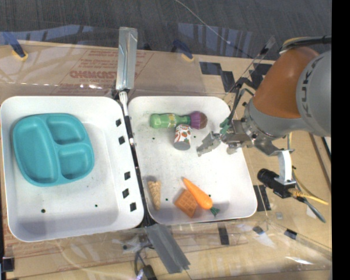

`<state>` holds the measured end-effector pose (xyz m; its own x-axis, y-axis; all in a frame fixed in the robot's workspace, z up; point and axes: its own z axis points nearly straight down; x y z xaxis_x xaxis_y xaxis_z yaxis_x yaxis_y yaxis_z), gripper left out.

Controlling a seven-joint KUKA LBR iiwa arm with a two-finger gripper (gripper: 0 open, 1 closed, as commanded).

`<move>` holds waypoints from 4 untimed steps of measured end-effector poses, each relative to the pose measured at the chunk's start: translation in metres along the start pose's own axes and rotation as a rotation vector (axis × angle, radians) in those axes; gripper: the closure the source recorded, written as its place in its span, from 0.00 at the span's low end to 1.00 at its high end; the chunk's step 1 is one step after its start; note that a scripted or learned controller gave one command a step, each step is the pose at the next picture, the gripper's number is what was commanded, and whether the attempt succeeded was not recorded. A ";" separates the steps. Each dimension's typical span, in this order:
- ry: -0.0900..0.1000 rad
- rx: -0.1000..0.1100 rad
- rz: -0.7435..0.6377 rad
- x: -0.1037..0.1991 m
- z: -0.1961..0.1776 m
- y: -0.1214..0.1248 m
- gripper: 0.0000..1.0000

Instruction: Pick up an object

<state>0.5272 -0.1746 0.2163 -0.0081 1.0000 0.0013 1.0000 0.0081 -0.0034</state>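
My gripper (217, 144) hangs over the right part of the right bin (239, 179), open, with nothing between its fingers. Just to its left stands a small white and red can (182, 136). Behind the can a green bottle (167, 121) lies on its side, with a purple ball-shaped piece (198, 120) at its right end. Toward the bin's front lie an orange carrot (197, 193), an orange waffle block (185, 203) touching it, and a tan cone (154, 192) by the left wall.
A teal divided plate (52, 148) lies in the left bin (76, 214). A ridge with black clips (128, 156) separates the two bins. The arm's orange band (283, 89) is above the right bin's right edge.
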 end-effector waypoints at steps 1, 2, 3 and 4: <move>0.002 0.006 0.000 -0.001 0.108 -0.052 0.00; 0.000 -0.001 -0.006 -0.002 0.095 -0.049 1.00; -0.003 -0.014 -0.003 0.030 -0.050 -0.013 1.00; -0.005 -0.012 0.005 -0.038 -0.193 -0.003 1.00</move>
<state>0.5249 -0.2125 0.4093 -0.0035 1.0000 -0.0036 1.0000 0.0035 0.0089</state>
